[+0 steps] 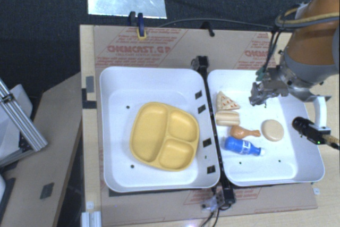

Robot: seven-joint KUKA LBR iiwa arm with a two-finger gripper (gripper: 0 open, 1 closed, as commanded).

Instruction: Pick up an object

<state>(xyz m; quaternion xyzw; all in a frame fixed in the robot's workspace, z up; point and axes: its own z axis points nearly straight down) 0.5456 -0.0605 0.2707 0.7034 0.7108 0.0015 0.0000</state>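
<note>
Grey two-finger gripper (pixel 258 97) hovers over the right white bin (pixel 281 167), near the tan pizza-slice toy (pixel 227 100); finger spread unclear, grasp impossible to tell.

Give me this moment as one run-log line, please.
arm: over right bin | gripper: above bin floor, nothing seen held | nearest: pizza slice toy | left bin: yellow tray

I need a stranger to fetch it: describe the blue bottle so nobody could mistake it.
Start at the right-hand shallow white bin, the one the grey arm reaches into. Near the divider lies a cluster of toy foods, and the small blue plastic bottle lies on its side at the cluster's near end, just below the brown drumstick. It is the only blue item; its neighbours are tan or brown.
</note>
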